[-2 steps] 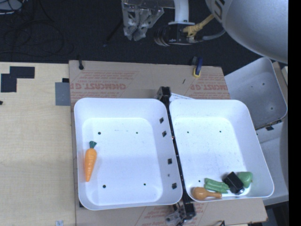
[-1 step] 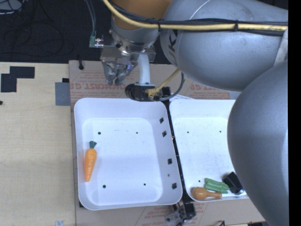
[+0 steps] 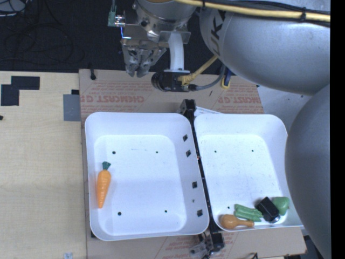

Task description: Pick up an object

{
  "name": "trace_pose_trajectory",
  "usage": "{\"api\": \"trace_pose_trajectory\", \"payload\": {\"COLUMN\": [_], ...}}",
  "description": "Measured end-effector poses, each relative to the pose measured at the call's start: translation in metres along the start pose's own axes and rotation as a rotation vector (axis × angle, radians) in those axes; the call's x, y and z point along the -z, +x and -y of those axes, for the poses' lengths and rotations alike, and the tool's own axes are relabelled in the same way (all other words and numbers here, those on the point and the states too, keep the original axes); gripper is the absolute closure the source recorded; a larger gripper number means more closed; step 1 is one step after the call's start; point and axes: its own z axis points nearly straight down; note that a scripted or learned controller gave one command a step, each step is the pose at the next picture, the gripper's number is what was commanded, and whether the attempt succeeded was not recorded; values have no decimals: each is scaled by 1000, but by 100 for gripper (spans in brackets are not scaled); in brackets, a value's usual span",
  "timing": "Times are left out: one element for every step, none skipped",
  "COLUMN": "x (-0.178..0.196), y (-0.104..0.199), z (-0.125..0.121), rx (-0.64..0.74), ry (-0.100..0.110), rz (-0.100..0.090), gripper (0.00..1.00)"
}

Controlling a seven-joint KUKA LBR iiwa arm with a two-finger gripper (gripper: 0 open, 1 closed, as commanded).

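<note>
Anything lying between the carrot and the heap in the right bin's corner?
Nothing loose: bare floor of the left bin, then the black divider, between the carrot and heap, seen from above.

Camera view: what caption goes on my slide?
End effector high behind two white bins: carrot in the left bin, four small items in the right bin.

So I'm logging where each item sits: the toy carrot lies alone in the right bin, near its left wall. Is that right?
Not quite. The camera view shows the toy carrot lying alone in the left bin, near its left wall. The right bin holds other items in its near corner.
</note>
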Motion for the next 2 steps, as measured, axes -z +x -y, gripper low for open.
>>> {"api": "trace_pose_trajectory", "payload": {"x": [111, -20], "y": [2, -75], "z": [1, 1], "rx": [3, -10], "ry": [-6, 18], "rz": [-2, 7], "gripper": [100, 100]}}
